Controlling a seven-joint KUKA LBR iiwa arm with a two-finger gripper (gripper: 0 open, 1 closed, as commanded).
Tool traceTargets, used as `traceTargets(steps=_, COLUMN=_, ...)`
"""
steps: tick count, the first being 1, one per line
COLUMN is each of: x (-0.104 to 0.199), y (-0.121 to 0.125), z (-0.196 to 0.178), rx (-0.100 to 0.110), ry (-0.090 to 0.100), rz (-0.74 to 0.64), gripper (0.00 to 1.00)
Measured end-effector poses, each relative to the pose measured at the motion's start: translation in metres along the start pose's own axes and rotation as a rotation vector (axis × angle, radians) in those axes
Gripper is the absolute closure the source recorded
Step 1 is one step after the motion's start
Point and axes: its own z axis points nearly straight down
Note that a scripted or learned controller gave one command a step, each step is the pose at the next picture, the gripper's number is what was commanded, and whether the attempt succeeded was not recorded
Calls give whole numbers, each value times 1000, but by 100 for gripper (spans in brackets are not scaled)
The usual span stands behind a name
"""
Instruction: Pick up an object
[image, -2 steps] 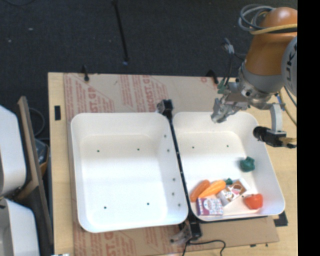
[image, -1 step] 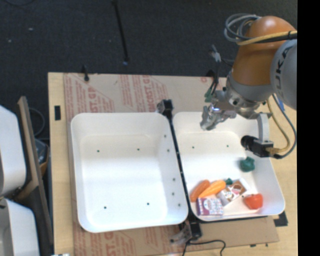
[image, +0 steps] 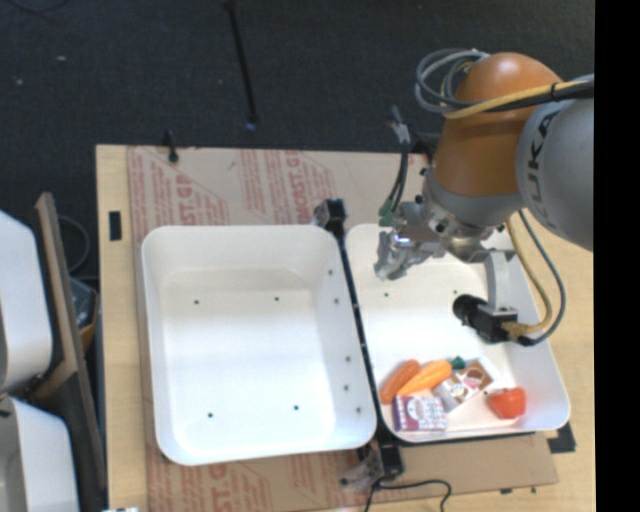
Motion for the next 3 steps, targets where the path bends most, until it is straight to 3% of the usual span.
traceTargets(steps=1, x=47, y=-21, z=22, rx=2, ry=0, rz=0, gripper=100)
traceTargets(steps=2, x=95, y=-58, z=29, rx=0, ry=0, rz=-1, gripper=100)
traceTargets(steps=3, x=92, y=-57, z=29, rx=0, ry=-1, rz=3, gripper=0)
